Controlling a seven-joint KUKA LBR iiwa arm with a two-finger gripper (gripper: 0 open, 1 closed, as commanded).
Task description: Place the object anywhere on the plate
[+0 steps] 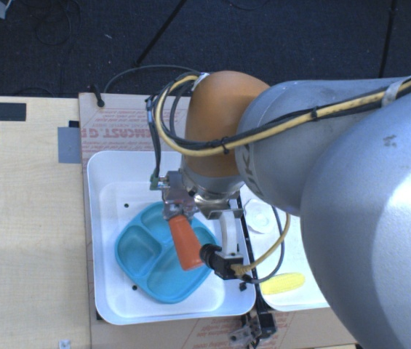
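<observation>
Gripper (178,211) over left bin (103,195), above blue plate (147,257). Orange object (185,243) hangs tilted from the gripper above the plate's right part; fingers appear clamped on its upper end. Yellow item (284,283) in right bin.

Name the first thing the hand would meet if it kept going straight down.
Probably the blue divided plastic plate, which lies beneath the hand and the orange cylindrical object; depth is unclear from above.
</observation>
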